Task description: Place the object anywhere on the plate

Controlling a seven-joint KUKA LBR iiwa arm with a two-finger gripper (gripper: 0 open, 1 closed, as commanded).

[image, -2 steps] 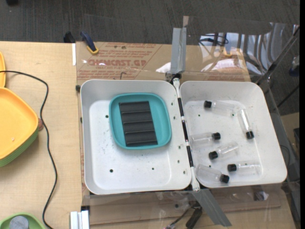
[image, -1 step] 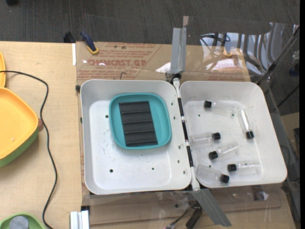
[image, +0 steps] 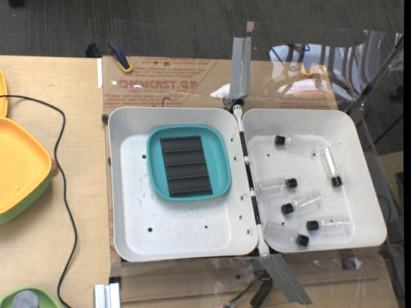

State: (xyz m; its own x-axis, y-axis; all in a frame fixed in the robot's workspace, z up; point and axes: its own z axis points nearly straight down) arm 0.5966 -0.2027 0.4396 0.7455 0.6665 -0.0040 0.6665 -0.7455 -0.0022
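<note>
A teal square plate (image: pixel 221 165) lies in the left white bin (image: pixel 128 191), towards its upper middle. A dark ridged block (image: pixel 185 166) rests flat on the plate, filling most of its middle. The right white bin (image: pixel 359 172) holds several clear plastic tubes with black caps, for instance one (image: pixel 331 165) at the right and another (image: pixel 302 204) near the middle.
Yellow and green plates (image: pixel 19 172) are stacked at the left edge of the wooden bench, with a black cable (image: pixel 64 191) running past them. A brown cardboard sheet (image: pixel 167 82) lies behind the bins. A grey metal post (image: pixel 241 69) stands between the bins at the back.
</note>
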